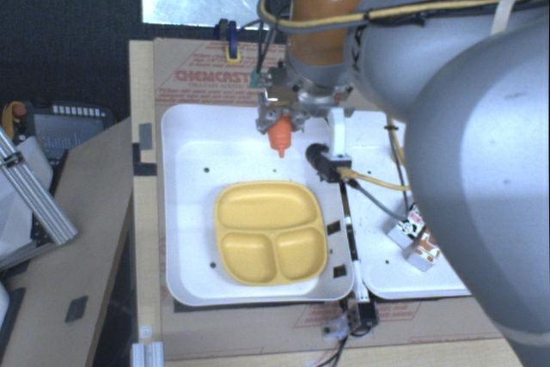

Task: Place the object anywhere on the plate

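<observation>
A yellow plate (269, 231) with three compartments lies in the near half of the left bin (191, 185). My gripper (279, 130) hangs over the far part of that bin, beyond the plate's far rim. It is shut on a small orange carrot-shaped object (280, 137), whose pointed tip sticks out downward below the fingers. The object is in the air, clear of the bin floor and apart from the plate.
The right bin (391, 275) holds a small white and orange object (413, 240) near its front, partly under the arm. A brown cardboard sheet (206, 73) lies behind the bins. The big grey arm covers the right of the view.
</observation>
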You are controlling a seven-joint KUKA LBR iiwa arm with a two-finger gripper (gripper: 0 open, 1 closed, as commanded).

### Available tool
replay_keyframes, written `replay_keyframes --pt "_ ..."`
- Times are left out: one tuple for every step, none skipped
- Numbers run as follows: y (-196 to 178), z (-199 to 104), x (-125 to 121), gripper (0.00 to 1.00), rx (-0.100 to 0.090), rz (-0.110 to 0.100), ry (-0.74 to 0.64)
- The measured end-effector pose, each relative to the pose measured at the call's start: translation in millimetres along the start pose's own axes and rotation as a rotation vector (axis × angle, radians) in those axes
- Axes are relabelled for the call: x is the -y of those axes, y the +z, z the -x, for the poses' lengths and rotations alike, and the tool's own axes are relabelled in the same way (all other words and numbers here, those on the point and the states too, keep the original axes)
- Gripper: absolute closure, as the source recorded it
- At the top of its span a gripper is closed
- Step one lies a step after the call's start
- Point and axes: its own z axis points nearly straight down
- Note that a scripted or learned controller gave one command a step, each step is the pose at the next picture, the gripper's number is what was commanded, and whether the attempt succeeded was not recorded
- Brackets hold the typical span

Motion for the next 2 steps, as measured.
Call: replay_keyframes --pt "-10.0 -8.6 -8.7 1.00 0.001 0.000 0.002" --pt "-9.6 -8.1 -8.3 0.00 0.002 0.000 0.002"
